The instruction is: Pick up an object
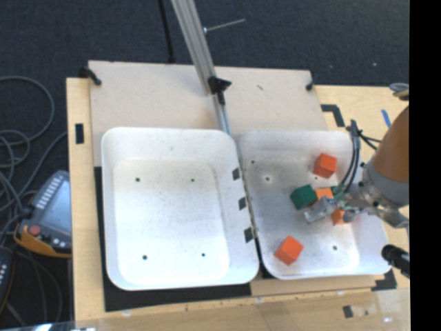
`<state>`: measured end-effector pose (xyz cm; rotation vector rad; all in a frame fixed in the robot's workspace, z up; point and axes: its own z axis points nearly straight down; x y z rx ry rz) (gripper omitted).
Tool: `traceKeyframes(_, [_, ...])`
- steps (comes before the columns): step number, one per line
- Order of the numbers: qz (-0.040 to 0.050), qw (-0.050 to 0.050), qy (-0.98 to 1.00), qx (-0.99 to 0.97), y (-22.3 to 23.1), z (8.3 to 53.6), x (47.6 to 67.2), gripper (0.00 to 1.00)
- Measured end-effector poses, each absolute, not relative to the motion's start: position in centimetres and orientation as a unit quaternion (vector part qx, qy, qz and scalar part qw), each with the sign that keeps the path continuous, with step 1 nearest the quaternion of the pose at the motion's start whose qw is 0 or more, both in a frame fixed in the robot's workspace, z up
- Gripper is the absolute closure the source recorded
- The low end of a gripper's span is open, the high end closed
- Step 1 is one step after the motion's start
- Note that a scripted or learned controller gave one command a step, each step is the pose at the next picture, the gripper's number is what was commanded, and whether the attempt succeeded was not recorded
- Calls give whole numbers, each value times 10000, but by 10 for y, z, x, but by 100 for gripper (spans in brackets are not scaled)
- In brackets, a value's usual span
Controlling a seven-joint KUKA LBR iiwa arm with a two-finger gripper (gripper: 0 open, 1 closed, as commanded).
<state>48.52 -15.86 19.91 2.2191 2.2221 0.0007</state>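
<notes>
The arm (pixel 391 164) reaches in from the right over the right bin (pixel 275 267), gripper (pixel 324 211) low among a cluster: a green block (pixel 302 197) just left of it, small orange pieces (pixel 324 194) touching the tool. Whether it has a grip on anything, I cannot tell; the tool is too blurred against the blocks. Two orange cubes sit apart, one up top (pixel 325 164), one near the front (pixel 289 249). Best bet, I'd say: centre squarely on one block, avoid straddling neighbours, close firmly, lift straight. The left bin (pixel 110 185) sits alongside.
</notes>
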Motion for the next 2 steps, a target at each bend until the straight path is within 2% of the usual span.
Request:
traceKeyframes(1, [0,24,7082,7060,-167,95,563,0])
traceKeyframes(2, [10,32,7070,7073,-168,109,562,100])
